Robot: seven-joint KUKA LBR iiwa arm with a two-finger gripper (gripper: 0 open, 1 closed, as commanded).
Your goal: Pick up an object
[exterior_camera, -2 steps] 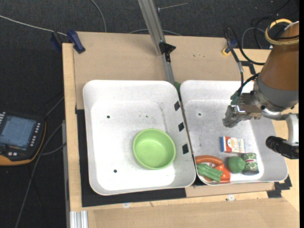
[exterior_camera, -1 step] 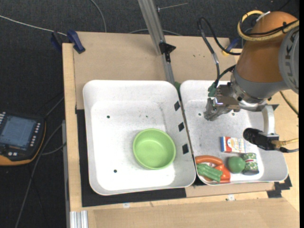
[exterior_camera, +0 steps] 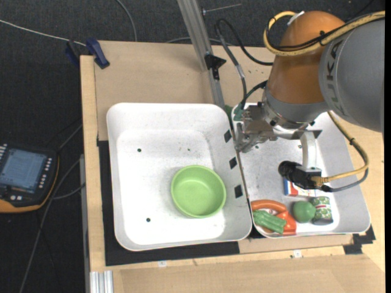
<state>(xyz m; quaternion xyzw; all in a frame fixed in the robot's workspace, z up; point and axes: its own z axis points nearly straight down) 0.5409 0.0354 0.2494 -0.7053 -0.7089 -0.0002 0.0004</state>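
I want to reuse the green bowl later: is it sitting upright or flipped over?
Upright. The green bowl rests in the left bin with its hollow facing up; its rim rings a shaded inside.

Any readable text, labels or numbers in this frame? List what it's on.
"KUKA", partly visible, running vertically on the grey arm casing.
Small can in the right bin: printed label, too small to read.
Handheld pendant screen at the left edge: too blurred to read.
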